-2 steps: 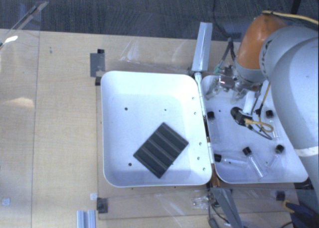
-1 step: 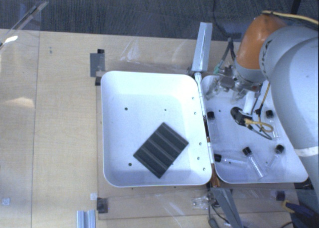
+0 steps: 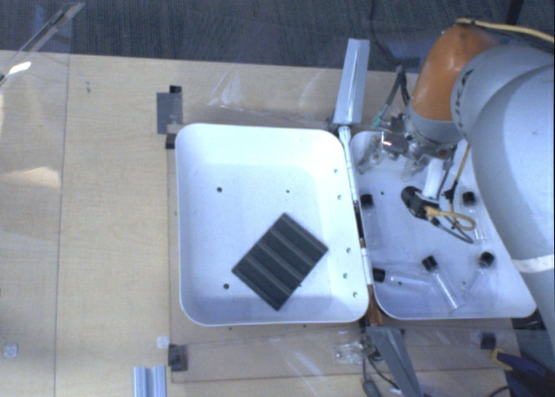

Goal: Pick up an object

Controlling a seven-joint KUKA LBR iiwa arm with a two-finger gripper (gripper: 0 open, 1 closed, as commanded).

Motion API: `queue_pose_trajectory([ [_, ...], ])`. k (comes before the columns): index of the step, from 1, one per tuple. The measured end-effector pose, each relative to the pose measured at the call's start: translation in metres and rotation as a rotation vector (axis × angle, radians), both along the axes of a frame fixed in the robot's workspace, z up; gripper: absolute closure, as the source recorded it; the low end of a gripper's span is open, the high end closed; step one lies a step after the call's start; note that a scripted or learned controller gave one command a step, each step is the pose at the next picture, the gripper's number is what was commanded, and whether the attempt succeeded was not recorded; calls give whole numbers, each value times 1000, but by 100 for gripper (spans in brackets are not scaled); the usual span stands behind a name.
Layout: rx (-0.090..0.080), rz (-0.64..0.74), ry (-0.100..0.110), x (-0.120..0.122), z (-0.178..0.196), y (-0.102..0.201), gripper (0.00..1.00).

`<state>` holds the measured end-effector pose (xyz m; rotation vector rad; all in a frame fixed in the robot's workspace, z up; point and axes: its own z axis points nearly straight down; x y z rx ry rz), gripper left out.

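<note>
A dark grey ribbed rectangular pad [image 3: 280, 261] lies tilted on the floor of the left white bin [image 3: 199, 178], towards its front. My gripper [image 3: 392, 146] hangs over the back left corner of the right white bin [image 3: 512, 304], below the orange band of the arm [image 3: 444, 64]. It is well away from the pad, across the wall between the bins. I see nothing held in it.
Small black pieces [image 3: 428, 263] [image 3: 485, 258] [image 3: 366, 201] and clear tube-like bits [image 3: 444, 289] lie scattered in the right bin. The big grey arm [image 3: 512, 152] covers that bin's right side. A metal bar [image 3: 353, 83] stands behind the bins.
</note>
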<state>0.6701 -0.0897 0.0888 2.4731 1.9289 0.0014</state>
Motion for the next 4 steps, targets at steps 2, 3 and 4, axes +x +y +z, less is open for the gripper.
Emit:
queue_pose_trajectory([
  [2,0,0,0,0,0,0,0],
  [3,2,145,-5,0,284,9,0],
  [4,2,164,1,-1,121,-71,0],
])
